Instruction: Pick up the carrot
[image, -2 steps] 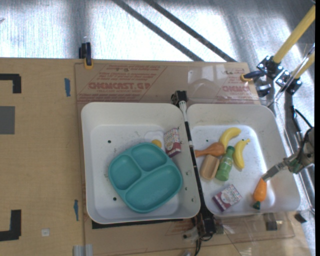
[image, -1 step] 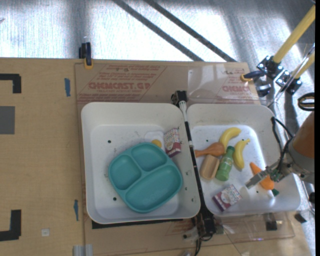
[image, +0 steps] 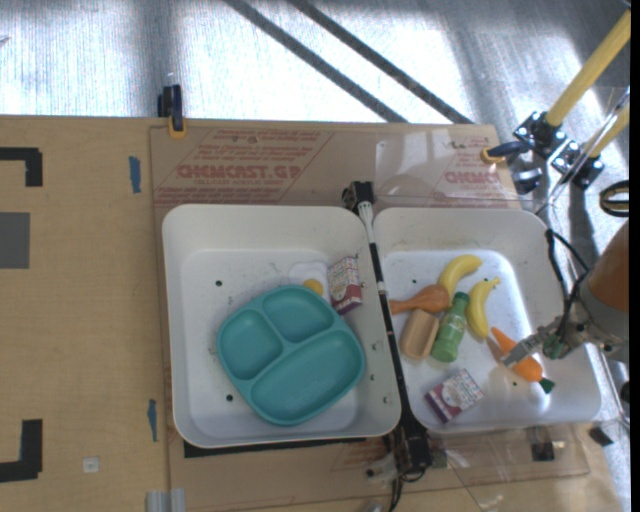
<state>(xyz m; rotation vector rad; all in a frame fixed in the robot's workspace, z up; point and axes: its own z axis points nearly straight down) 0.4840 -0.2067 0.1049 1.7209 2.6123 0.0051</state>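
Note:
The carrot (image: 529, 369) is orange with a green top and lies slanted at the right side of the right bin (image: 575, 405), its green end towards the front right. My gripper (image: 522, 349) reaches in from the right and sits directly over the carrot's middle, covering part of it. Orange shows on both sides of the gripper. The carrot looks to be resting on the bin floor.
In the right bin, left of the carrot, are two bananas (image: 481, 306), a green bottle (image: 450, 328), a tan bun (image: 418, 334), an orange drumstick-like toy (image: 425, 300) and a small carton (image: 455, 392). The left bin (image: 185, 300) holds a teal divided plate (image: 290, 355) and another carton (image: 344, 283).

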